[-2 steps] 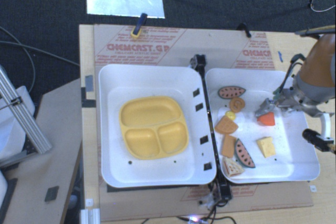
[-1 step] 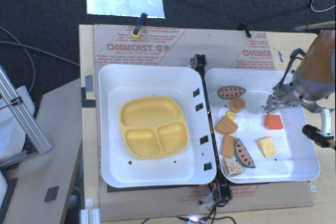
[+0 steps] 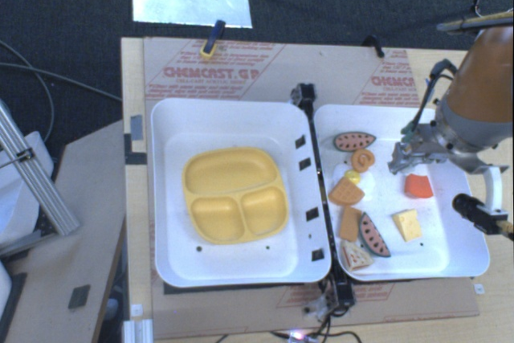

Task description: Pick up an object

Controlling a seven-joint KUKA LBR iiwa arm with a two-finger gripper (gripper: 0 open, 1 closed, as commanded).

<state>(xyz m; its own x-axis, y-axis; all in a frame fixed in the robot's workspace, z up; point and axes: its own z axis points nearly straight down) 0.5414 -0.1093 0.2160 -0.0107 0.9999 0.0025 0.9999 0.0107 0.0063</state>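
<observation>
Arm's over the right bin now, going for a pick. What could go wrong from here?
1. The gripper hangs just beside the orange-red block, not centred over it; a straight descent may clip its edge and push it away.
2. The toy foods along the bin's left side, such as the watermelon slice and orange wedge, lie touching or overlapping, so a grasp there could drag neighbours.
3. The yellow cheese wedge lies tilted and may slip.

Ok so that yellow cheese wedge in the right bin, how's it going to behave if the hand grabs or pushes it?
The cheese wedge looks like a moulded toy with crisp edges, so probably stiff and light. It lies flat on the right bin floor, so it should slide, not roll. Its sloped faces could let it squirt from a pinch. It sits apart from its neighbours, leaving the hand room.
</observation>
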